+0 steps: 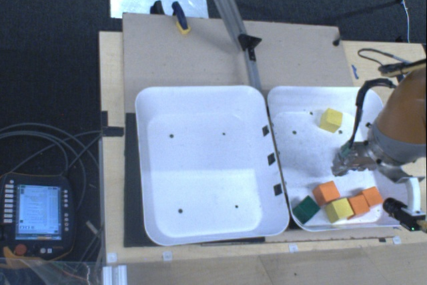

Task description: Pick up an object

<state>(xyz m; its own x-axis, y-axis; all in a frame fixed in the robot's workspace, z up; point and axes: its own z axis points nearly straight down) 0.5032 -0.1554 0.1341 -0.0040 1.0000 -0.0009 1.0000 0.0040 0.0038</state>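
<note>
Left to right from my seat: pendant (37, 213) on the floor at far left, cables around it, not in play. Left bin (200, 163) next; I see no blocks in it.

Right bin (293, 107) holds all the candidates. Yellow block (330, 120) sits alone toward the back. Along the front wall there's a cluster: green block (306, 209), orange block (326, 192), a second yellow block (339, 209), then two more orange blocks (365, 200) packed close, several touching.

Gripper (348, 160) hangs over the right bin, between the lone yellow block and the cluster, just behind the orange one. Can't tell whether the fingers are apart or together at this angle, and I see nothing between them, so I'm calling it no grasp yet.

Risks, my read:
- Going for the cluster: blocks are too tight, a finger likely lands on a neighbour and shoves instead of straddling.
- Cluster hugs the front wall; a finger could catch the wall or pin a block against it.
- Lone yellow is the cleaner target, but an off-centre descent just skids it across the smooth floor.
</note>
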